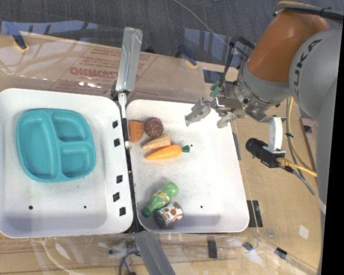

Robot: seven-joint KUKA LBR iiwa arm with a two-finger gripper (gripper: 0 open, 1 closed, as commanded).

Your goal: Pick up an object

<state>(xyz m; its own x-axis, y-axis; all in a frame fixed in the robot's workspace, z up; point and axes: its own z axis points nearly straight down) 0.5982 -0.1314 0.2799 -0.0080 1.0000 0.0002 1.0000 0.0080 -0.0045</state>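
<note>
**Carrot point(164, 153) and five other pieces sit in the right bin, tool open above**

The carrot lies flat near the middle of the right bin point(221, 186), its green tip pointing to the view's right. A pale brown bread-like piece point(156, 143) presses along its far side. Beyond that, a dark red round piece point(154, 126) touches the bread-like piece. An orange-brown block point(136, 131) sits just beside both, close against the wall that divides the two bins. These four form one tight cluster, so only the carrot's near side and green tip face bare bin floor.

Well apart from them, near the front wall, a green bottle point(160, 199) lies tilted on its side. Its wide end touches a small can point(169, 214), which also lies on its side.

The tool point(211, 117) hangs over the far part of the right bin, to the right of the cluster, above bare white floor. Its two fingers are spread wide and nothing is between them. The grey arm with its orange band comes in from the upper right.

The left bin point(10, 209) holds a teal divided plate point(57, 145). Both bins rest on the brown desk point(274, 197), and a grey strip point(130, 58) runs back from the gap between them.
</note>
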